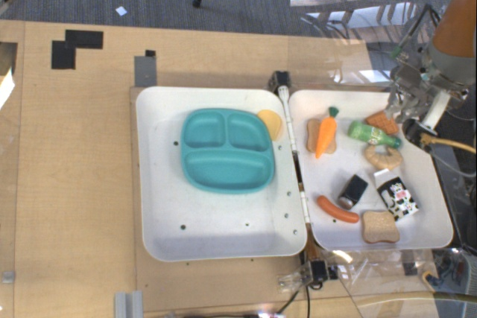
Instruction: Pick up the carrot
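Note:
The carrot [326,135], orange with a small green top, lies in the right bin [440,205] near its upper left corner, top pointing away from me, partly over a tan flat piece. My gripper [405,105] hangs over the bin's upper right corner beside a brown pastry [383,121], roughly a hand's width right of the carrot and apart from it. Nothing shows in its grasp.
The right bin also holds a green packet [373,133], a pale ring-shaped bread [382,156], a black can [353,191], a red sausage [337,208], a black-and-white carton [396,199] and a bread slice [380,227]. In the left bin [160,220] sit a teal divided plate [227,150] and a yellow disc [270,123].

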### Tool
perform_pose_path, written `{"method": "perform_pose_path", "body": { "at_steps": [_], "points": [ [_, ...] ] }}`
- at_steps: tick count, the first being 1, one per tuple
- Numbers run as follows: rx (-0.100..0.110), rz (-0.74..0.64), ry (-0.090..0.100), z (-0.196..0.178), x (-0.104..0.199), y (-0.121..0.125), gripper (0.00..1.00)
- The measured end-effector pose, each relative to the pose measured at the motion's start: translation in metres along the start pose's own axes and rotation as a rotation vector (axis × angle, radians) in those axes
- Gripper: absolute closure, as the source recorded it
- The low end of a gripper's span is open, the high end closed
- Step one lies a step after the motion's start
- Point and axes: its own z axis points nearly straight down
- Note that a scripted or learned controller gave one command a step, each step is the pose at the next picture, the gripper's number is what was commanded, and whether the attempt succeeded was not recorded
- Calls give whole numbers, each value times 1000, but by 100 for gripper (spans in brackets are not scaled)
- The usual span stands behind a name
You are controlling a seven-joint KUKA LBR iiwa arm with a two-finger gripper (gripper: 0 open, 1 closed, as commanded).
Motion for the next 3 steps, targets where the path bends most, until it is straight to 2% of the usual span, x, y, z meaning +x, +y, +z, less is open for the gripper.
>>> {"method": "perform_pose_path", "body": {
  "at_steps": [1,2,3],
  "points": [
    [34,-78,-4,122,62,-21,100],
    [-6,-594,6,142,43,-45,100],
    [-7,-589,3,142,41,-44,0]
  ]
}}
